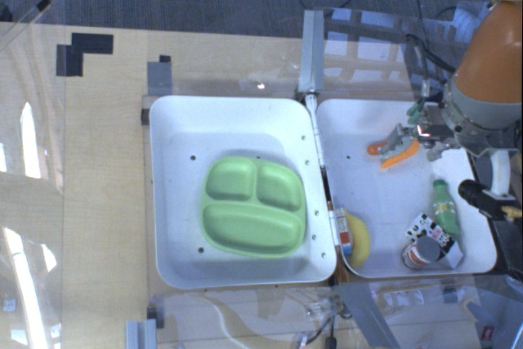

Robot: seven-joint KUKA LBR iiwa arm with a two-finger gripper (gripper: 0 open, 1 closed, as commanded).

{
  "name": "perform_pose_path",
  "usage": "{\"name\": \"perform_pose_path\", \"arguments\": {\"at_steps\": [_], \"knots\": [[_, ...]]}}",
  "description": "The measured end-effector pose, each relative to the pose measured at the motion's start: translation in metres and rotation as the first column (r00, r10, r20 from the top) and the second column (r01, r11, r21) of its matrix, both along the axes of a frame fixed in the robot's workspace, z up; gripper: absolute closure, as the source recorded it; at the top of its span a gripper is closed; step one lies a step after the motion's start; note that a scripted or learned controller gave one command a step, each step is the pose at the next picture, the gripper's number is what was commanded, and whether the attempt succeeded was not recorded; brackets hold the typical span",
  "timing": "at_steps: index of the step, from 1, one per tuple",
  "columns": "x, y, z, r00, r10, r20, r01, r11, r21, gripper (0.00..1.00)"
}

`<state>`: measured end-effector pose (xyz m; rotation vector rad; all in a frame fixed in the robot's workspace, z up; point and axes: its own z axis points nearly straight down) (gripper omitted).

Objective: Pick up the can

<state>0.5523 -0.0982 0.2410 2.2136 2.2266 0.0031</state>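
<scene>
One can (419, 254), short, round and metal-topped, stands in the right bin's (359, 123) near corner, touching a black-and-white carton (433, 234). Beside them: one green bottle (444, 208), one banana (356, 239), one orange carrot-like piece (395, 154). The hand (411, 135) hovers by the carrot; can't tell its spread.

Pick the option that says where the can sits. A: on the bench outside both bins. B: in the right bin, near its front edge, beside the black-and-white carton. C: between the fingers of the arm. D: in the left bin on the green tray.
B: the can lies low in the right bin, touching the black-and-white carton, while the green tray is in the left bin.
</scene>
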Motion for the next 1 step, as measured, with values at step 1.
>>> {"name": "perform_pose_path", "arguments": {"at_steps": [1], "knots": [[-0.0198, -0.0611, -0.0168, 0.946, -0.323, 0.002, 0.323, 0.946, 0.001, 0.0]]}}
